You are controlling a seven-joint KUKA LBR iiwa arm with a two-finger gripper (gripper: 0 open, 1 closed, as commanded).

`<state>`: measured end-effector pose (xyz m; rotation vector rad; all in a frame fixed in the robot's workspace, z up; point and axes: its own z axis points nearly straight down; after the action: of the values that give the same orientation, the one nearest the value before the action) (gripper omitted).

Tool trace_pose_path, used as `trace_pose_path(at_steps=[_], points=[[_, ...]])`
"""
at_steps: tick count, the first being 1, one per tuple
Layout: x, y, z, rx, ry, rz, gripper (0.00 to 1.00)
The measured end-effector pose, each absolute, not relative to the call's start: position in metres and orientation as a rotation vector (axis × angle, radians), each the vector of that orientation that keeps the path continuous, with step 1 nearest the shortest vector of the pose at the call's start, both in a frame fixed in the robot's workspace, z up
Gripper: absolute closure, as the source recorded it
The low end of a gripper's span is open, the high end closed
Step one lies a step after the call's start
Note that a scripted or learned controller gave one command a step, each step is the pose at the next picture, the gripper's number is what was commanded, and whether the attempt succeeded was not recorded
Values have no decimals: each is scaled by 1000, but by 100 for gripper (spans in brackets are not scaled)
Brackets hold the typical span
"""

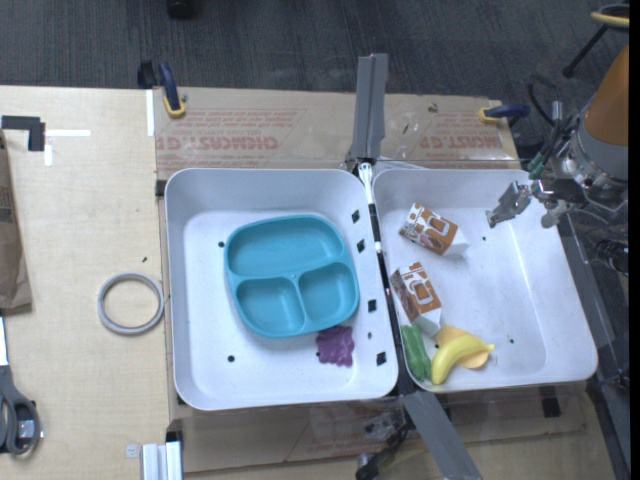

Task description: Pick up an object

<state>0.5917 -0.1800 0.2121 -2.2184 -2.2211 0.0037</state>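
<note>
Hovering over the upper right corner of the right bin point(560, 298), the gripper point(522, 206) carries nothing, and whether it is parted or closed I cannot tell from this slant. No single item is named, so the nearest candidate is the small carton point(432, 231) lying in the upper left of that bin, with a second carton point(416, 296) just below it near the divider. Both look light and fairly stiff, though thin card would likely dent under a hard squeeze; a hold across the narrow sides seems best. Lower down, a banana point(458, 352) lies against a green vegetable point(415, 353) by the front wall; these look like smooth, rounded toys that could slip. The second carton touches the bin's left wall, which would crowd a finger there, while the upper carton has open floor around it. In the left bin point(190, 298) sit a blue divided plate point(290, 273) and a purple bunch of grapes point(337, 346), well apart from the gripper.
</note>
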Motion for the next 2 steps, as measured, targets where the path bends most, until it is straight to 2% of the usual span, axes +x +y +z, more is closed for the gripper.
trace_pose_path(at_steps=[1,2], points=[[638,-120,123,-2297,-2151,-5,0],[647,-105,109,-1880,-2550,-16,0]])
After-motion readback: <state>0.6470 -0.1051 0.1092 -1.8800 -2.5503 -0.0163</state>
